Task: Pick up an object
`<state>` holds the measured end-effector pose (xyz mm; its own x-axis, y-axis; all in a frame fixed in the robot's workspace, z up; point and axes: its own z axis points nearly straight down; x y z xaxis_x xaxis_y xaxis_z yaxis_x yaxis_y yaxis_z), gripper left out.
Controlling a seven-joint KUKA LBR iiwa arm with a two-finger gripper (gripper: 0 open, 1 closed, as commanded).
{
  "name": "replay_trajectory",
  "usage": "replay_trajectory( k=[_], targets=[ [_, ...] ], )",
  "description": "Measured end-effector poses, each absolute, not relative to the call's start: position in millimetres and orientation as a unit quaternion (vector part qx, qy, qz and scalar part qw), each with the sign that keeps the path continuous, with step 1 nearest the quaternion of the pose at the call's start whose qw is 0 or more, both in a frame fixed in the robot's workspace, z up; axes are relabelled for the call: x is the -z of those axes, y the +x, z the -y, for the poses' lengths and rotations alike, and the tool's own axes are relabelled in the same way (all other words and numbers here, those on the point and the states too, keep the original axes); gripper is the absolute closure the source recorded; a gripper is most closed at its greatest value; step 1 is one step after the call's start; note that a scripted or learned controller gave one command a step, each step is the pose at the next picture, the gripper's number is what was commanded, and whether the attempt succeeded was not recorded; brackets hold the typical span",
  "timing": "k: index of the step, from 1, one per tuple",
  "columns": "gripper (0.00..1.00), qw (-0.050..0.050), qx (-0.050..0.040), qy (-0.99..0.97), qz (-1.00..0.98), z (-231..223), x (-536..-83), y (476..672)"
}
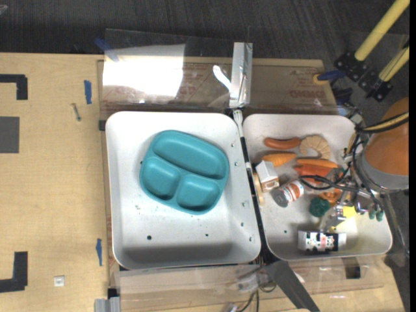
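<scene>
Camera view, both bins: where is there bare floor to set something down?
Left bin: bare floor between the teal tray and the near wall, plus a strip on its left. Right bin: one small patch between the white can and the left wall; crowded from the carrots rightward.

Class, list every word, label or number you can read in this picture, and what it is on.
Nothing here is legible.
Reddish print on the cardboard panel behind the right bin: too blurred.
Red and black label on the small can: too small.
Orange label on the small bottle: too small.
</scene>
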<state>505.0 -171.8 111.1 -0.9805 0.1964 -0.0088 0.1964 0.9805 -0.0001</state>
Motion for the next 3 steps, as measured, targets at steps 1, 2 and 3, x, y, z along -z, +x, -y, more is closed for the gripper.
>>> replay_trajectory(
  k=[1, 2, 3],
  targets=[
    [0.0, 0.007, 0.0, 0.113, -0.994, 193, -89, 503.1],
    [1.0, 0.011, 0.0002, 0.111, -0.994, 191, -101, 506.0],
    [1.0, 0.006, -0.0006, 0.228, -0.974, 129, -266, 513.3]
  ],
)
